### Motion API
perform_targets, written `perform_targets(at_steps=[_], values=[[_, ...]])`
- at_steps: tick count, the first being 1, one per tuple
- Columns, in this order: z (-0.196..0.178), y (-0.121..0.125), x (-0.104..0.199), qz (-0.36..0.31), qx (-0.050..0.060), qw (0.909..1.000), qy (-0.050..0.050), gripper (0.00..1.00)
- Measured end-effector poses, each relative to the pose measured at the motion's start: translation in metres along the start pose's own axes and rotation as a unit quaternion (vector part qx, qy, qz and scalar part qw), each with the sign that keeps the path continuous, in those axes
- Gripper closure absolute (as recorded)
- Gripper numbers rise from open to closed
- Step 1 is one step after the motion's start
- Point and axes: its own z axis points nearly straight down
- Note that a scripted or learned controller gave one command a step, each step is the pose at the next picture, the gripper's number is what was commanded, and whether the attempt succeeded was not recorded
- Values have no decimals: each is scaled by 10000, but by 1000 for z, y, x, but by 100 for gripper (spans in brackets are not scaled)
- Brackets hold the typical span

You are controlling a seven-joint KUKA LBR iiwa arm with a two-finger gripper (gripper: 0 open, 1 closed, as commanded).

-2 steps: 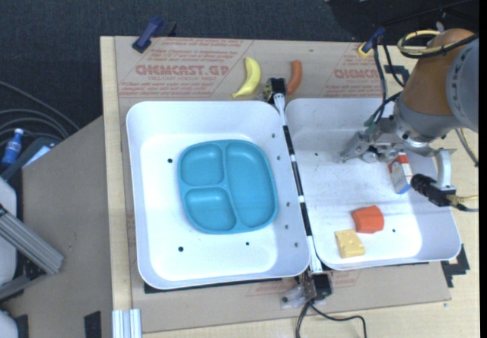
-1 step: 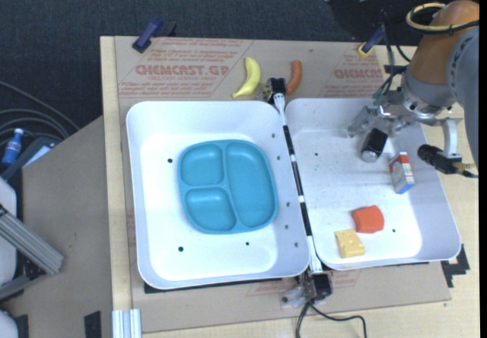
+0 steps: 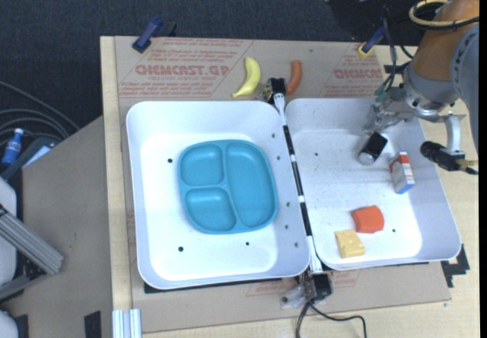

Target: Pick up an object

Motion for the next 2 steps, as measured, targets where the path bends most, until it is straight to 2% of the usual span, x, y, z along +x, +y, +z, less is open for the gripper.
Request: perform_targets(at_steps=[1,2], values=[[0,0,0,2,3,10000,2,0],[11,-1,-5,5,21,10000,31,0]])
